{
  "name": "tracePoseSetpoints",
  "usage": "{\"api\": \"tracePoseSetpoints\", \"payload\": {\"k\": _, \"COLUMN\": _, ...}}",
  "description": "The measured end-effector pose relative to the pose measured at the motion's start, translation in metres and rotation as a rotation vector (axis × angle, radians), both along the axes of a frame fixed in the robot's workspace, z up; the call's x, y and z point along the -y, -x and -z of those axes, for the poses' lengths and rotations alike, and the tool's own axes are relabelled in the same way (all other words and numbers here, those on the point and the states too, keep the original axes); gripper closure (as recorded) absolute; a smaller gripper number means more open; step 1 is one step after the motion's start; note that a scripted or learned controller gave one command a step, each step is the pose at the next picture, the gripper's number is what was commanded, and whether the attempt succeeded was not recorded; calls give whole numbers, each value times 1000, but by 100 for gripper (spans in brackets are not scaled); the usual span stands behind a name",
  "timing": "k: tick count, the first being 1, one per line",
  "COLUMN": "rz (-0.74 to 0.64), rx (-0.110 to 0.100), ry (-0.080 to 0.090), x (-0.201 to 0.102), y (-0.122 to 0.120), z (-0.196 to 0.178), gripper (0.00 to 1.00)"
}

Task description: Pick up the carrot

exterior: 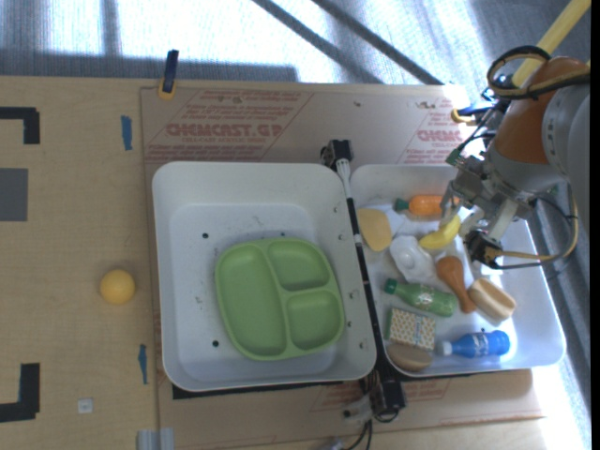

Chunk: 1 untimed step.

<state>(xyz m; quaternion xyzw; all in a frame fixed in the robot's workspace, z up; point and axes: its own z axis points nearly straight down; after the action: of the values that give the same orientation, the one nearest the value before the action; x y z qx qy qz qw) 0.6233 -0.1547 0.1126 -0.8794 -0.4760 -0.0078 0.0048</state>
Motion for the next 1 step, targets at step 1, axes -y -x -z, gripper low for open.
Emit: {"api": "tracePoseSetpoints", "payload": {"k": 1, "rz": -1, "rx": 0, "ry": -3, "x": -2, "y": -1, "z": 0, "gripper": 0}}
